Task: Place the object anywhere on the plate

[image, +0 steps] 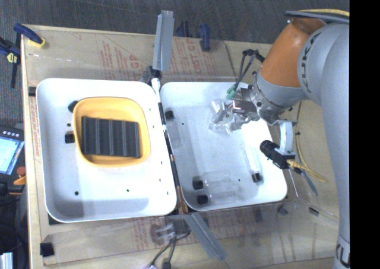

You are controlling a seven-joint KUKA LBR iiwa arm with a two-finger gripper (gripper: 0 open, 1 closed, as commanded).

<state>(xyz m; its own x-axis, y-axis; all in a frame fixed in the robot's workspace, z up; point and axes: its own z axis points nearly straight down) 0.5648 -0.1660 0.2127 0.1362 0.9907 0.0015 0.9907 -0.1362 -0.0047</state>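
A yellow plate [111, 106] with a dark ridged centre lies in the left bin [53, 190]. In the right bin [196, 143], a slim pale stick-like object [252, 162] with a dark tip lies close to the right wall. My gripper [225, 114] hangs low over the upper middle of the right bin, up and to the left of that object and apart from it. The gripper's pale, glassy tips blur into the white floor, and nothing shows clearly between them.
Small black pieces sit near the right bin's front left corner [199, 185] and by its left wall [169, 115]. A black fitting [272, 151] juts from the arm over the bin's right rim. A grey bar [163, 42] stands behind the bins' divider.
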